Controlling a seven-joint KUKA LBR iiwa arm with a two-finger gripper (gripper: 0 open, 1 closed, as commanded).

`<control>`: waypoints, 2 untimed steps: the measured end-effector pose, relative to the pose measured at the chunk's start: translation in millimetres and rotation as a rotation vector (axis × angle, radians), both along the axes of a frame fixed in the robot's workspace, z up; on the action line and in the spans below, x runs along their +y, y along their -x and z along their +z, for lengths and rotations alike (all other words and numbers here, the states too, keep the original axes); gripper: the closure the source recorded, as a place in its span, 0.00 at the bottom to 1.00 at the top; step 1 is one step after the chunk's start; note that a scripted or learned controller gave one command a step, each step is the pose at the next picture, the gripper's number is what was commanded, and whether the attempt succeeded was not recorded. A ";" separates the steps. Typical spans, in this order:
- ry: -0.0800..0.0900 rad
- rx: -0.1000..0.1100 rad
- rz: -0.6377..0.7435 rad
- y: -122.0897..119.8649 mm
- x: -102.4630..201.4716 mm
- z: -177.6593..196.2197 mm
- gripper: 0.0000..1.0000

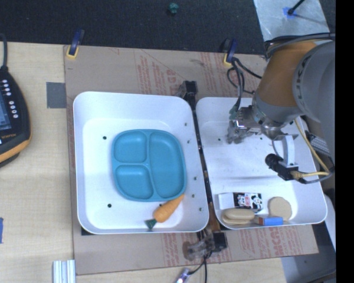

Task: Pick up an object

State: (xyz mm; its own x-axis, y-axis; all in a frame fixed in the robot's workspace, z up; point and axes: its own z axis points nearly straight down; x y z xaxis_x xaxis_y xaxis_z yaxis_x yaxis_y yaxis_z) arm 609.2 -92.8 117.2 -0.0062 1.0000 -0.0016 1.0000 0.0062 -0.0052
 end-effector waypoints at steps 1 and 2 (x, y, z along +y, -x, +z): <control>0.000 -0.005 -0.003 19.2 -48.5 103.0 1.00; -0.001 -0.001 -0.001 -10.9 -1.3 64.9 1.00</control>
State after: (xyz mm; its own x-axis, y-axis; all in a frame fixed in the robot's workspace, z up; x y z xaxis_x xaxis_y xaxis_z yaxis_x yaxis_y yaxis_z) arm 620.1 -94.1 182.2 -0.0056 1.0000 -0.0006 1.0000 0.0056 -0.0043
